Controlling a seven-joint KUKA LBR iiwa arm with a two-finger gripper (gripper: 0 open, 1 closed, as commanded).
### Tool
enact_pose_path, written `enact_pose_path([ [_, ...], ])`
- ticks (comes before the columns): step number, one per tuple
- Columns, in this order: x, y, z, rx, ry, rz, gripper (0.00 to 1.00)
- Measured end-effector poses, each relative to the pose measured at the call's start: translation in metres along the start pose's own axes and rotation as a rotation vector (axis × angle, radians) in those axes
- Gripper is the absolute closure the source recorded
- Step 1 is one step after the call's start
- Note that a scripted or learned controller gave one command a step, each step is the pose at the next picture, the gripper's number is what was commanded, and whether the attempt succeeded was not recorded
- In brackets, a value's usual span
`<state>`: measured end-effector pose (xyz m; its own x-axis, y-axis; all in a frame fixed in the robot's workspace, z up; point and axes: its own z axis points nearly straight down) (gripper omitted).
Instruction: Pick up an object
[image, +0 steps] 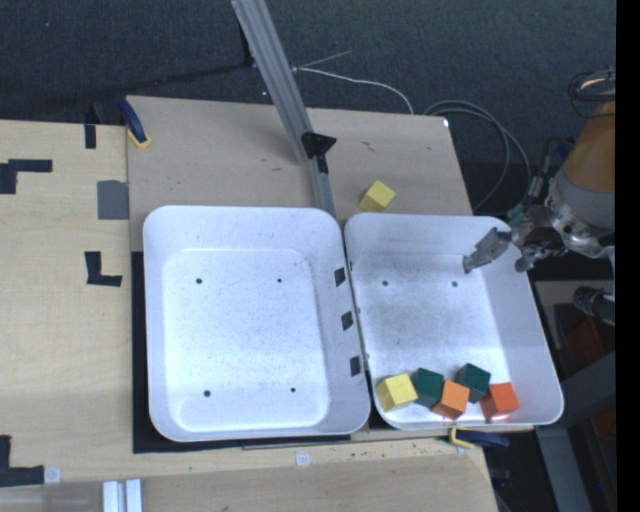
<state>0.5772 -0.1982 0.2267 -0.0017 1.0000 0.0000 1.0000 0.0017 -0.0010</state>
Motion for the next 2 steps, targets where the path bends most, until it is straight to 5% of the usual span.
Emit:
enact_pose_path([
  [1,-0.008,0.014,-0.053,-0.006,-0.002,0.0,0.0],
  [2,-0.011,0.058,-0.094,-0.007,-0.003,-0.002,0.0],
])
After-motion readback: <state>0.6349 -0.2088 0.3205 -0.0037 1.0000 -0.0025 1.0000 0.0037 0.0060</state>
